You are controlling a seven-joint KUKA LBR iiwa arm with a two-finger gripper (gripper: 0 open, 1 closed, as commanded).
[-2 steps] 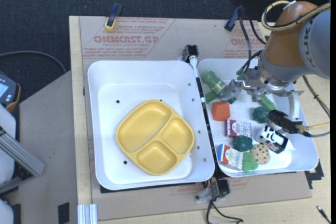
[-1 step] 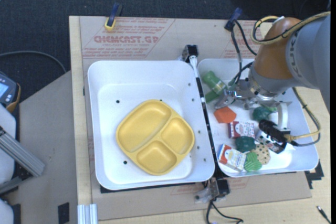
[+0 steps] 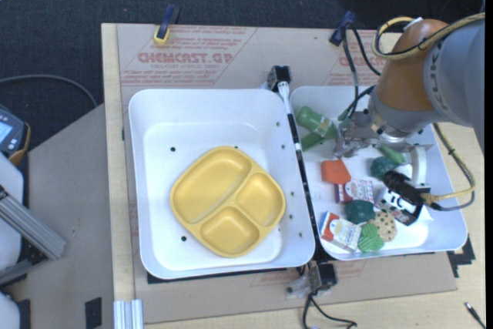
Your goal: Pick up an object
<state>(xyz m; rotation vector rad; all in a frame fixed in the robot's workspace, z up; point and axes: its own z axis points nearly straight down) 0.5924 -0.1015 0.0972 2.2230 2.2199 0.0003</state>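
The KUKA arm [image 3: 431, 73] reaches in from the right and bends down over the right bin [image 3: 443, 235], its orange band sitting just above the wrist. The gripper [image 3: 356, 141] hangs low over the upper middle of that bin, among the small objects there. Its fingers are too dark and cluttered against the bin contents to tell whether they are spread or closed, and nothing can be made out between them.

Just left of the gripper lies a green bottle-shaped object [image 3: 313, 122], tilted, close to the divider between the bins. Below the gripper sits an orange block [image 3: 336, 171], and beside that a small printed packet [image 3: 360, 189]. A dark green object [image 3: 360, 210] rests further down, with a tan round cookie-like piece [image 3: 383, 227] at its right and a red-and-white packet [image 3: 337, 230] at its left, near the bin's lower edge. A teal piece [image 3: 383, 166] lies just right of the gripper, under the wrist.

The left bin [image 3: 146, 127] holds a yellow divided plate [image 3: 227, 200] with three compartments, lying flat and turned at an angle near the bin's middle. Both bins rest on a cardboard sheet [image 3: 192, 50] printed with red lettering.
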